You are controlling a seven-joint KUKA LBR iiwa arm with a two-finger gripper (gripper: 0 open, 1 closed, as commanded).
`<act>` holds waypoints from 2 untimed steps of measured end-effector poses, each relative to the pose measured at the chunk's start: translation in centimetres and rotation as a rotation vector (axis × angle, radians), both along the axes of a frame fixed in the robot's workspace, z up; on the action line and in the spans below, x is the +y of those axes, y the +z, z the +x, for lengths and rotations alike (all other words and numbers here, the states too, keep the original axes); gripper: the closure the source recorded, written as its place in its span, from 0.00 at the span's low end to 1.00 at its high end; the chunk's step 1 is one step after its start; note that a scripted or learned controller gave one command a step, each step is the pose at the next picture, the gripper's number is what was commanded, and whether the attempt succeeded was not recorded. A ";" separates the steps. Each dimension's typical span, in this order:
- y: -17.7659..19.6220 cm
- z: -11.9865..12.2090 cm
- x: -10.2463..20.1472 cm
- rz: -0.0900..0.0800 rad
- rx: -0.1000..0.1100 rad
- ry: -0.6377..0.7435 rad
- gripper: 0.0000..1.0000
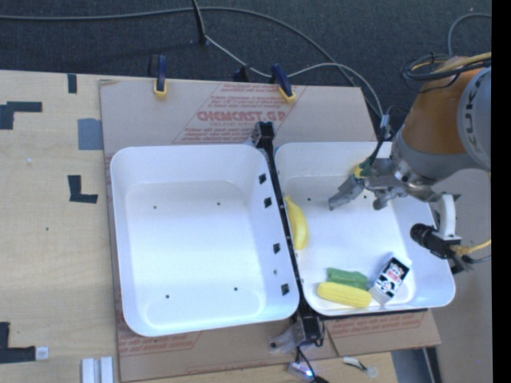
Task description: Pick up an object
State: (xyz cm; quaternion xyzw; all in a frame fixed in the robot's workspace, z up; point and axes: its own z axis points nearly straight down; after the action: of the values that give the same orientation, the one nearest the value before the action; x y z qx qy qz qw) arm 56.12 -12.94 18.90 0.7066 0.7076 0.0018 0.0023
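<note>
2 white bins sit side by side on the table [48,238], on a brown cardboard sheet [231,118] w/ red print, held at the table's far edge by 2 blue-yellow clamps [160,78]. Left bin [192,158] shows bare white floor w/ a few small dark dots. Right bin [319,154] holds 4 things: 1 yellow banana-like piece [298,223] lying against the black divider between the bins, 1 yellow corn cob [344,294] near the bin's near edge, 1 green piece [348,277] touching the cob's far side, and 1 small black-white box [392,276] just beside both, toward the near right corner. Corn cob: elongated, bumpy bright yellow, lying flat, roughly parallel to the near rim. Green piece: shorter, flat-looking, dark green. Box: tilted, black face w/ white and red marks; details too small to read. Banana piece: smooth, curved, pale yellow, lengthwise along the divider. 1 arm comes in from the right side, orange band above grey wrist; its gripper [361,194] hangs over the far right part of the right bin, well apart from all 4 things. Jaws stand apart, 1 grey finger angled toward the divider, nothing between them. Black cables run across the dark floor beyond the table's far edge.
</note>
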 end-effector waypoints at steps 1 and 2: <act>-2.1 -7.2 -0.7 0.001 0.009 -0.003 0.00; 4.2 -2.9 -1.4 -0.001 0.000 0.000 0.00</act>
State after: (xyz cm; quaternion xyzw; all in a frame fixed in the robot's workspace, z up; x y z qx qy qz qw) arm 53.20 -14.29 23.05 0.7067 0.7076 0.0015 0.0023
